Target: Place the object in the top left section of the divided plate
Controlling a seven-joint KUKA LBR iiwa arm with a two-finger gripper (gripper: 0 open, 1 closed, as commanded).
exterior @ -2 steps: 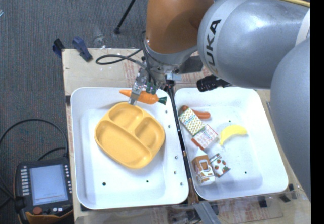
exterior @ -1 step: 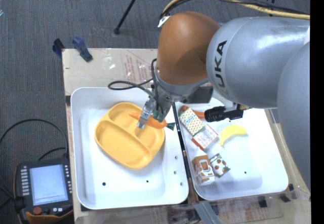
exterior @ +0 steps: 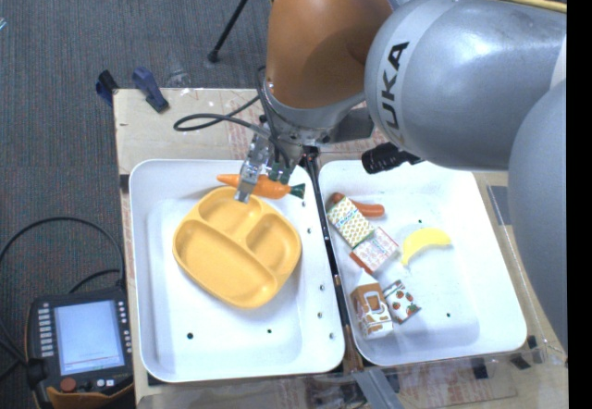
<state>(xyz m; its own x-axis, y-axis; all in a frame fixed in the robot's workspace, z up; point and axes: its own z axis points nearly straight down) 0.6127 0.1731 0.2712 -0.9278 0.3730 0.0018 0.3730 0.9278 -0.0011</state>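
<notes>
The hand (exterior: 252, 178) hangs over the far edge of the yellow divided plate (exterior: 238, 248) in the left bin (exterior: 153, 305), its fingers clamped on a toy carrot (exterior: 268, 185). This looks like the placing step; next it must lower over the top-left section and let go.

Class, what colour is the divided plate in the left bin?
Yellow all over; the divided plate shows best in the camera view, lying in the left bin.
</notes>
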